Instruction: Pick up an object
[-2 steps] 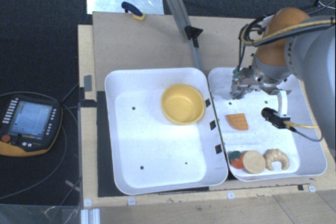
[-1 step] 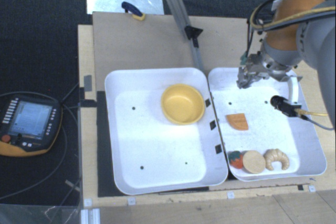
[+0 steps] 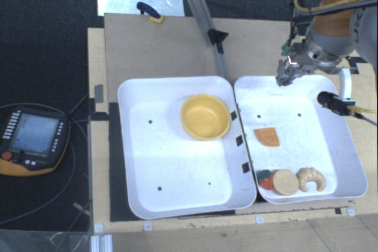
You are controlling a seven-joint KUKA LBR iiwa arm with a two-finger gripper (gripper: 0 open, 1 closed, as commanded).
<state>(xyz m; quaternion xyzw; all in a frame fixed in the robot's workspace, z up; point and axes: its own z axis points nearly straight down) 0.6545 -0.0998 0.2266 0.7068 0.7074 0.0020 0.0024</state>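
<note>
Orange flat wedge (image 3: pixel 267 137), slightly curled edges

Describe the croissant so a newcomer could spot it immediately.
Start at the right-hand white bin, the one nearer the arm. Along its near edge sits a row of three small food items; the croissant is the rightmost. It is pale tan and curved, unlike the round cracker-like disc beside it or the flat orange wedge farther up.

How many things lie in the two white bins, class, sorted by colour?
Yellow: 1, the bowl
Orange: 1, the orange wedge
Red and green: 1, the small piece
Tan: 2, the round biscuit and the croissant
Total: 5
</note>
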